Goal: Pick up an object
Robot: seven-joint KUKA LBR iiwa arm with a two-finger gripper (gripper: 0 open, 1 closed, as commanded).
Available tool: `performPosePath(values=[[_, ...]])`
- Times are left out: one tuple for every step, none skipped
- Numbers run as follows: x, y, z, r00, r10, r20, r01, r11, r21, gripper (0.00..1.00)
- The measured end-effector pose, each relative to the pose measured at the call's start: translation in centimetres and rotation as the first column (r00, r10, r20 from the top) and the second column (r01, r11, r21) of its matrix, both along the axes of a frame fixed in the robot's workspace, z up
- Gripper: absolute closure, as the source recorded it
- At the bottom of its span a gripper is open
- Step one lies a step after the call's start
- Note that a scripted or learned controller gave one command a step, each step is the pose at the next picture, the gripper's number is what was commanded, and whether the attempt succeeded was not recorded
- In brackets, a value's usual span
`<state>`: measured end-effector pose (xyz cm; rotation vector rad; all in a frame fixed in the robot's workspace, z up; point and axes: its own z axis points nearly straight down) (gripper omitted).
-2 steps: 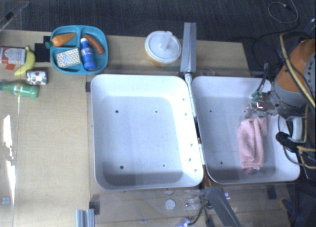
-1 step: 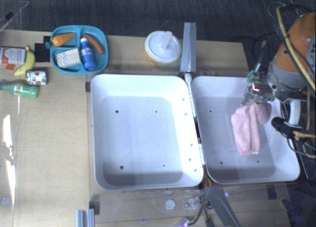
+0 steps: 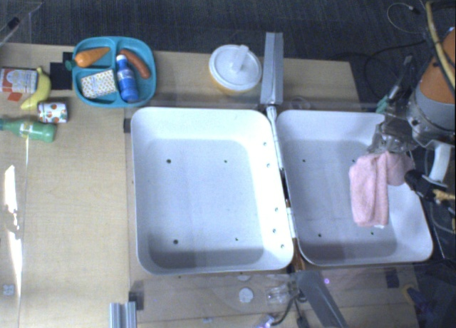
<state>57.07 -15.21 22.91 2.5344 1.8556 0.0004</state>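
I see my gripper [image 3: 389, 142] pinched on the top of a soft pink cloth [image 3: 371, 191], which hangs limp below it over the right shallow white plastic bin [image 3: 320, 248].

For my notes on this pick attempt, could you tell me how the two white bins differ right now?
The left bin has only its bare floor showing, while the right bin has a pink cloth hanging over its right side.

The hand is above the right bin, at the cloth's top edge; the left bin has no arm over it.

Both are shallow, white, with rounded corners, and sit side by side.
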Motion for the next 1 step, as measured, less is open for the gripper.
performPosePath(values=[[-0.42,2.46,-3.52,0.969,0.246,0.0,-0.246,0.969,0.001,1.0]])
